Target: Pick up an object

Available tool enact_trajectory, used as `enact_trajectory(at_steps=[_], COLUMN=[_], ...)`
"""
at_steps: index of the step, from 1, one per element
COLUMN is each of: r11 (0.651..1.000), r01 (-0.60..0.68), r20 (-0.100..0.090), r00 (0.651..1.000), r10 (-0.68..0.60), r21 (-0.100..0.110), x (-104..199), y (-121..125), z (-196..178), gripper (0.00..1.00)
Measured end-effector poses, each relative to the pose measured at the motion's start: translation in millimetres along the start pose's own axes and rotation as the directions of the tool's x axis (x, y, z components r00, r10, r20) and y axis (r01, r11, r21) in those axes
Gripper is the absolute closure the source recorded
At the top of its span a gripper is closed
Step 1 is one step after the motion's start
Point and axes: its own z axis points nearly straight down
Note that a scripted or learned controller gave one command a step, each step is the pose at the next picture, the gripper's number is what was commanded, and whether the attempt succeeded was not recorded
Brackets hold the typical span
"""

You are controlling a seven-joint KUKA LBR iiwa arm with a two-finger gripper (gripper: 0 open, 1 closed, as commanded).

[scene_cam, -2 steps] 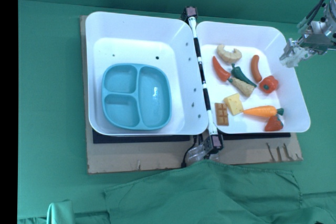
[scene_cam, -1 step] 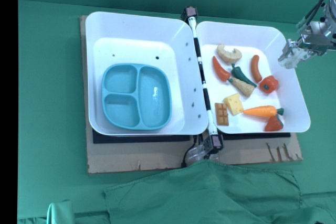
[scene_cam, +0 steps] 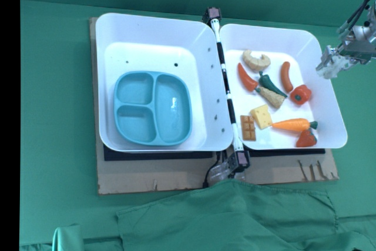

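Pincer (scene_cam: 330,66) hovers over 3 o'clock rim of right bin (scene_cam: 326,104), nothing between fingers; whether fingers apart or together cannot tell. Toy food scattered in right bin: carrot (scene_cam: 290,124) toward 5 o'clock, cheese wedge (scene_cam: 261,116) beside it, sausage (scene_cam: 286,76) and tomato (scene_cam: 301,94) nearest pincer. Left bin (scene_cam: 154,38) holds blue divided plate (scene_cam: 153,107). Green cloth covers table (scene_cam: 59,97).

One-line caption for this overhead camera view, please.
Gripper hovers at the right bin's far right rim above toy foods; the left bin holds a blue divided plate.
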Motion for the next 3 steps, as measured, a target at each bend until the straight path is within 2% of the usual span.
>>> enact_trajectory(at_steps=[1,2,3], r11=[1.000,1.000,1.000], r01=[0.000,0.000,-0.002], r20=[0.000,0.000,0.003], r00=[1.000,1.000,1.000], r10=[0.000,0.000,0.002], r21=[0.000,0.001,0.001], x=[1,1,-43], y=[-1,-1,78], z=[-1,-1,23], gripper=[1.00,0.00,0.00])
